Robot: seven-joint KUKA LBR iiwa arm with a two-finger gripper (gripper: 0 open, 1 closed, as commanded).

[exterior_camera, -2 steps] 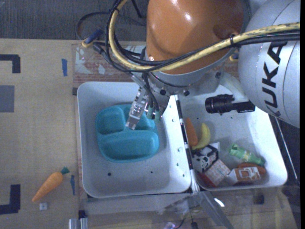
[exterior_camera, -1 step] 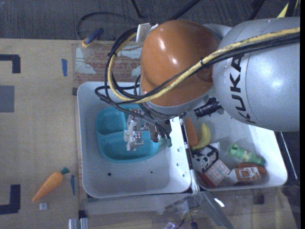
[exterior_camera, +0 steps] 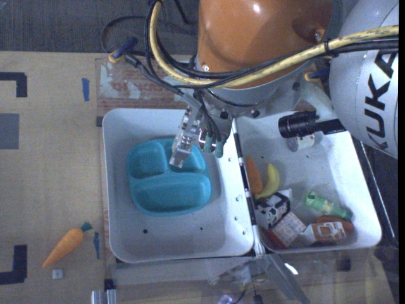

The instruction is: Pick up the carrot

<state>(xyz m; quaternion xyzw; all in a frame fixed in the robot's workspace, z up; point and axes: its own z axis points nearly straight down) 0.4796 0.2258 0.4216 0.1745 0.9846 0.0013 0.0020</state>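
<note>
A carrot point(exterior_camera: 63, 247), orange with a green top, lies on the wooden bench outside the bins, off the left bin's front left corner. A second orange, carrot-like piece point(exterior_camera: 254, 175) rests in the right bin against its left wall, next to a banana point(exterior_camera: 272, 179). My gripper point(exterior_camera: 197, 148) hangs over the left bin, above the back right part of a blue divided plate point(exterior_camera: 168, 192). Its fingers point(exterior_camera: 181, 147) stand apart with nothing between them. It is far from the bench carrot and a short way left of the orange piece.
The right bin point(exterior_camera: 354, 151) also holds a cow-patterned carton point(exterior_camera: 273, 209), a small box point(exterior_camera: 291, 227), a green bottle point(exterior_camera: 326, 204) and a red-and-white packet point(exterior_camera: 329, 230). The arm's orange band and cables cover the bins' back edges. The left bin point(exterior_camera: 120, 138) has bare floor around the plate.
</note>
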